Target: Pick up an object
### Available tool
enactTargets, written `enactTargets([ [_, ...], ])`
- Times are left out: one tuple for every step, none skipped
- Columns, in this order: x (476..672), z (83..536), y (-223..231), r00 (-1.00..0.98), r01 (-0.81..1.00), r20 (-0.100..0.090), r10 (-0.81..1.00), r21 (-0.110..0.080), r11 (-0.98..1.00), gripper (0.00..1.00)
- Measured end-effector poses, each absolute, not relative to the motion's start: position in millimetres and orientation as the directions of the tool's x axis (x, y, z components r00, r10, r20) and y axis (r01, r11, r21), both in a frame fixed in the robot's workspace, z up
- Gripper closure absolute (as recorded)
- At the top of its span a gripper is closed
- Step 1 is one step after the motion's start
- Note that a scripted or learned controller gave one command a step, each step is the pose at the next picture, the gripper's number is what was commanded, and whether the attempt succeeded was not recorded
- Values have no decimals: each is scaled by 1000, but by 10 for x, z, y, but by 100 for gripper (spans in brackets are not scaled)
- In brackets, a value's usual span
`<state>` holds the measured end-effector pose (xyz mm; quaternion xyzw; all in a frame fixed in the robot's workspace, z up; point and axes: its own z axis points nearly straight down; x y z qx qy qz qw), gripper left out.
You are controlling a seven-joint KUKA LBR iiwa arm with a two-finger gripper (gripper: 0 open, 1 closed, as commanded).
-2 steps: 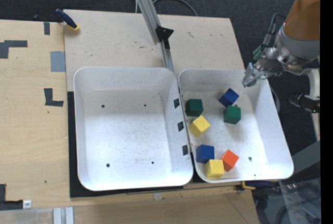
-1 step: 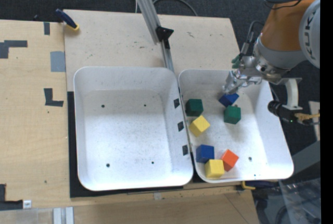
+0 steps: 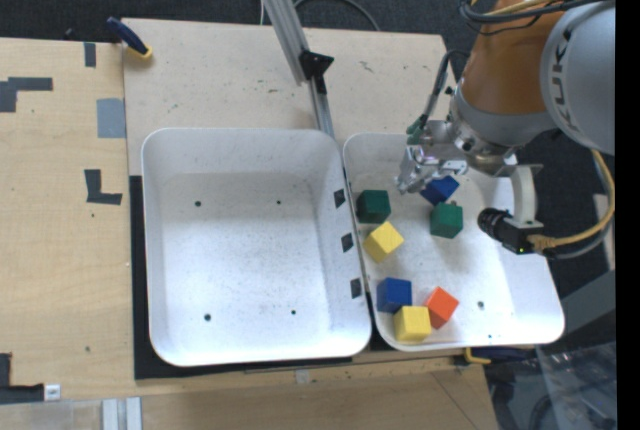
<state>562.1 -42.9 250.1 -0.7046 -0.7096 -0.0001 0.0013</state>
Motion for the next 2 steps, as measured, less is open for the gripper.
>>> enactTargets([
  [5506, 2370, 156, -7, 1000, 2, 1000, -4, 7, 100],
  [5318, 2328, 776, -8, 1000, 2, 1000, -4, 8, 100],
])
